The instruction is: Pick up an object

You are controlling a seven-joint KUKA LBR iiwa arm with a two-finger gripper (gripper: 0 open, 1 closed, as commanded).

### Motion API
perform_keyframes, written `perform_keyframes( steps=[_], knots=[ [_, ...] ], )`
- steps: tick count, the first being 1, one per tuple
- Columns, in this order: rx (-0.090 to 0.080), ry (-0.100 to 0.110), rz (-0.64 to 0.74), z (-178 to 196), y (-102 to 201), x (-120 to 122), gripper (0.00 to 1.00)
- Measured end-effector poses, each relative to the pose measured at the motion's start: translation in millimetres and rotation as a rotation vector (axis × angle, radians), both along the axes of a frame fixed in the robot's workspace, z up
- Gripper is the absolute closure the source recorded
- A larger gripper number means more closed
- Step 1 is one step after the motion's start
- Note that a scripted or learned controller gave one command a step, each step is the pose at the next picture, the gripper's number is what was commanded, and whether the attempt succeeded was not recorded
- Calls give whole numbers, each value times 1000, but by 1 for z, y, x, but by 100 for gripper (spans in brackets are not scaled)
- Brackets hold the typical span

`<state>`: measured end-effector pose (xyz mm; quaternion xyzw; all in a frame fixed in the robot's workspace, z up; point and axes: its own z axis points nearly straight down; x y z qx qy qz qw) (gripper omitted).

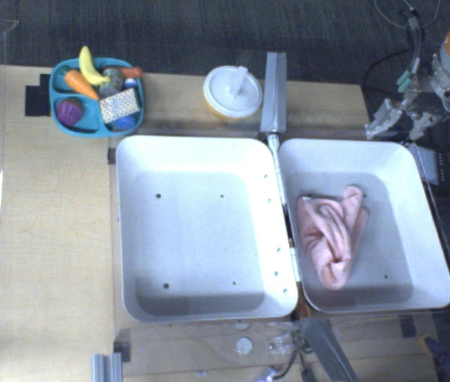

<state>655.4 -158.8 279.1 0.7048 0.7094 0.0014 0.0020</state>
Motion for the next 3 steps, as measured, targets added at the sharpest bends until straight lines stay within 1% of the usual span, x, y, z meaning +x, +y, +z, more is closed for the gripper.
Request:
perform_keyframes(
  steps=[1,2,3],
  knots=[
    [0,1,84,-122,15,-70,0],
    [-4,-10,326,-186,7,-94,0],
    [-4,-18,329,-173,9,-90,100]
  ],
)
